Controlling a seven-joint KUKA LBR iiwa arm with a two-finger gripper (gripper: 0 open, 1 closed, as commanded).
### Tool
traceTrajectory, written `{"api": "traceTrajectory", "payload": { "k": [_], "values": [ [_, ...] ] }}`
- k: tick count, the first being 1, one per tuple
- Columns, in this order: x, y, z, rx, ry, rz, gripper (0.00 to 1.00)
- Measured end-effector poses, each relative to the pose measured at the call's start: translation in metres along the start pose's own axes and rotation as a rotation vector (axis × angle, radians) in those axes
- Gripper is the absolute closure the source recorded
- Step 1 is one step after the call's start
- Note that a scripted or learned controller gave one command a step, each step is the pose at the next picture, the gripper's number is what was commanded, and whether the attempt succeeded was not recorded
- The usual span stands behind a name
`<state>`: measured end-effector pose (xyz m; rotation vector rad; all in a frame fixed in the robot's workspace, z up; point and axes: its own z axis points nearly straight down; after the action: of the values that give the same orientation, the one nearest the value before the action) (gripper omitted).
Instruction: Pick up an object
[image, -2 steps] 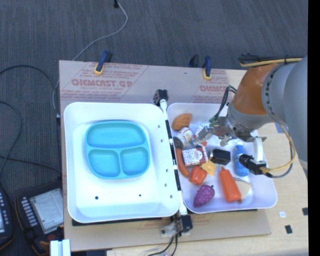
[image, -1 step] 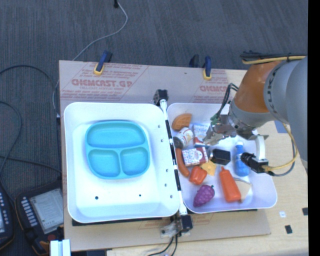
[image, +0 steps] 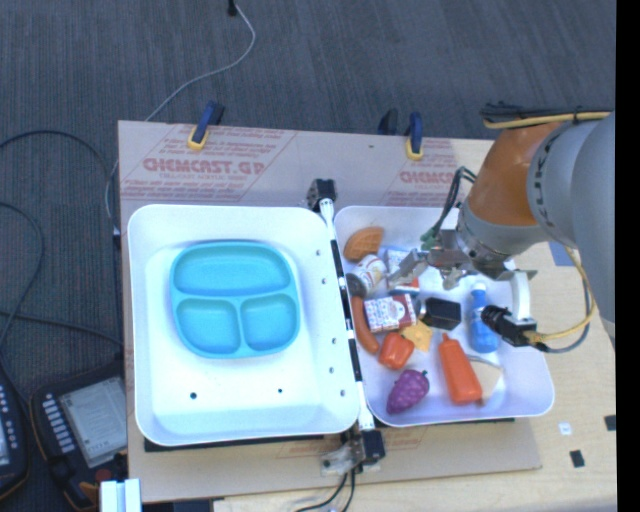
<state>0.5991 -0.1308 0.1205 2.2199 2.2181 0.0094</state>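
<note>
Tool over rt bin — amid toys

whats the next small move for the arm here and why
Probably a short descent straight down. The gripper hovers over the upper left of the right bin, above the cluster around the small pink-and-white packet, and nothing shows between its fingers yet.

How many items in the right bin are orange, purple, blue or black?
Orange: 3, bottle, pepper, carrot-like stick
Purple: 1, grapes
Blue: 1, bottle
Black: 1, block
Total: 6
</note>
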Motion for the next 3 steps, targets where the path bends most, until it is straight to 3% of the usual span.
{"api": "traceTrajectory", "payload": {
  "k": [1, 2, 3],
  "values": [
    [0.021, -0.037, 0.032, -0.003, -0.006, 0.001, 0.0],
    [0.022, -0.036, 0.021, -0.006, -0.006, 0.0, 1.0],
    [0.022, -0.036, 0.021, -0.005, -0.006, 0.001, 0.0]
  ]
}}
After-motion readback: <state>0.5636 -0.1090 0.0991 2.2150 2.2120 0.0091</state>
